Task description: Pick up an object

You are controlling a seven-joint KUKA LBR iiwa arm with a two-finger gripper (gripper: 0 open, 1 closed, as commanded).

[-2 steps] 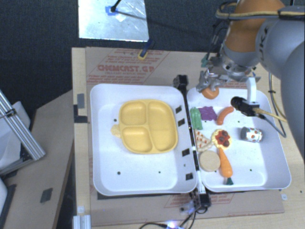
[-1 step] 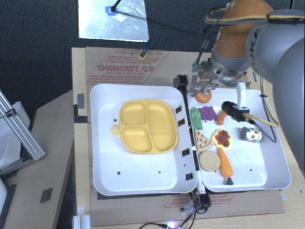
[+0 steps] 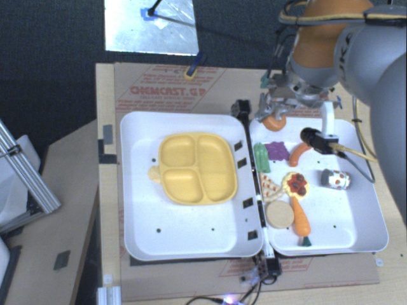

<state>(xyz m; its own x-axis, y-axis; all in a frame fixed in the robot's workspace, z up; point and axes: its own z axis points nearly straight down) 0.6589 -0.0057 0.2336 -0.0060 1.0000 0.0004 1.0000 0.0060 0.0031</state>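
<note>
Camera view, right bin (image 3: 372, 224): gripper (image 3: 275, 116) at far edge, fingers clamped on an orange item (image 3: 275, 123). Also present: purple piece (image 3: 277, 150), green block (image 3: 261, 157), pizza slice (image 3: 270, 186), carrot (image 3: 300, 216), round cracker (image 3: 280, 215). Left bin (image 3: 137, 221): yellow divided plate (image 3: 193, 168).

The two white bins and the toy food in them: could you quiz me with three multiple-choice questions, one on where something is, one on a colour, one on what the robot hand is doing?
1. Where is the yellow divided plate?
A. left bin
B. right bin
C. on the cardboard

2. What colour is the block by the divider?
A. blue
B. green
C. white

3. What is the gripper doing?
A. resting on the plate
B. far outside the bins
C. at the right bin's far edge, by an orange piece

Answers: 1 A, it fills the left bin. 2 B, plainly green. 3 C, it hangs there.
</note>
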